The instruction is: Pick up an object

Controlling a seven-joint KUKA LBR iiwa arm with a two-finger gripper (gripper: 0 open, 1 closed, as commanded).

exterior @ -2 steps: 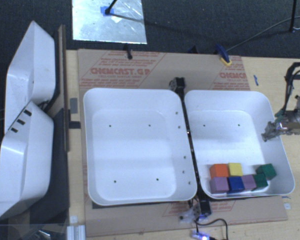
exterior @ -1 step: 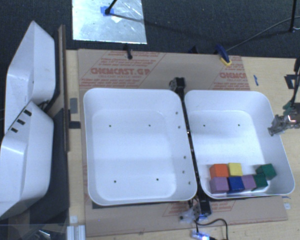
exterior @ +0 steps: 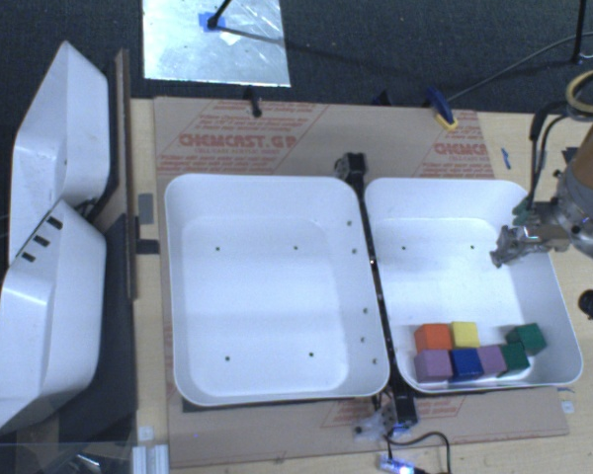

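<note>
Left bin (exterior: 267, 294): sat beside the right bin, touching along the shared rim.
Right bin (exterior: 445, 255): landmark; blocks clustered in its near corner.
Blocks (exterior: 469, 352): orange, yellow, purple, blue, pink, green; packed touching. Judged light, rigid, smooth-sided; best gripped across two flat opposite faces.
Obstruction: neighbours and the bin wall crowded most faces; the green block (exterior: 526, 340) at the cluster's right end looked most exposed.
Gripper (exterior: 502, 251): hovered over the right bin's far right side, apart from the blocks; finger spread could not be told, nothing visibly held.

Right shallow white plastic bin (exterior: 445, 227) contains, along its near wall: orange cube (exterior: 433, 336), yellow cube (exterior: 465, 334), purple cube (exterior: 433, 364), blue cube (exterior: 465, 363), lilac cube (exterior: 491, 359), two dark green cubes (exterior: 526, 339).
</note>
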